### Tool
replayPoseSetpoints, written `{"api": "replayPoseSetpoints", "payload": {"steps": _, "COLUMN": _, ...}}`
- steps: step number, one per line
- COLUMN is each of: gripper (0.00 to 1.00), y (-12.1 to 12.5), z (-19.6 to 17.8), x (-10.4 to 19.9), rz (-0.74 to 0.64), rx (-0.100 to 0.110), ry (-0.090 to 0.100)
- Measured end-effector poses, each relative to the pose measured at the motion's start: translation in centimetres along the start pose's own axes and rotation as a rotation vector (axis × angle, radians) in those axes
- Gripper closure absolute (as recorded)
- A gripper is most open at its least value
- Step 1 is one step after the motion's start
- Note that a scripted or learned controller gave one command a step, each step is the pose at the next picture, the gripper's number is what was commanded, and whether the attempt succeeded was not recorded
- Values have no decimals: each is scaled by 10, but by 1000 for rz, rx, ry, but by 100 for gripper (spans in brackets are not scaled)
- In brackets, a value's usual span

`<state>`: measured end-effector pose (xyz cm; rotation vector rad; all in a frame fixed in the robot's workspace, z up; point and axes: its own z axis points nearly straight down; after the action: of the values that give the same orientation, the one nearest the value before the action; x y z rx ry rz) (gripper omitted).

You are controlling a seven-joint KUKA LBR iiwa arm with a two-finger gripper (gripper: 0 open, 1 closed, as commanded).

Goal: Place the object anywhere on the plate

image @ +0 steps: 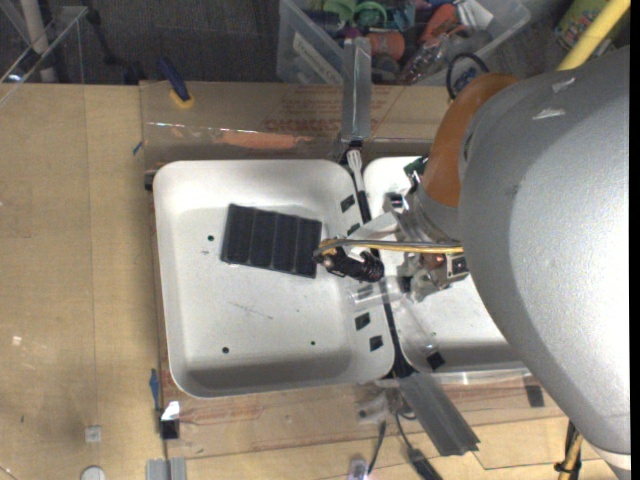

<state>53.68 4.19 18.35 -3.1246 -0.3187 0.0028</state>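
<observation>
A black ribbed rectangular plate (270, 240) lies flat in the upper middle of the left white bin (200, 348), tilted slightly clockwise. My gripper (425, 273) hangs low over the left edge of the right bin (455, 343), just right of the divider between the bins and a short way right of the plate's right end. The grey arm with its orange band (455, 138) covers most of the right bin, and what lies under the wrist is hidden.
A clear tub of colourful toys (400, 13) stands behind the bins. A metal rail with black clips (375, 313) runs between the two bins. A blue clamp (180, 93) sits at the back left. Wooden bench surface (70, 268) surrounds the bins.
</observation>
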Motion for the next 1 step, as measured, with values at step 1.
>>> {"api": "replayPoseSetpoints", "payload": {"steps": 1, "gripper": 100, "y": -14, "z": 30, "x": -14, "rz": 23, "rx": -24, "ry": 22}}
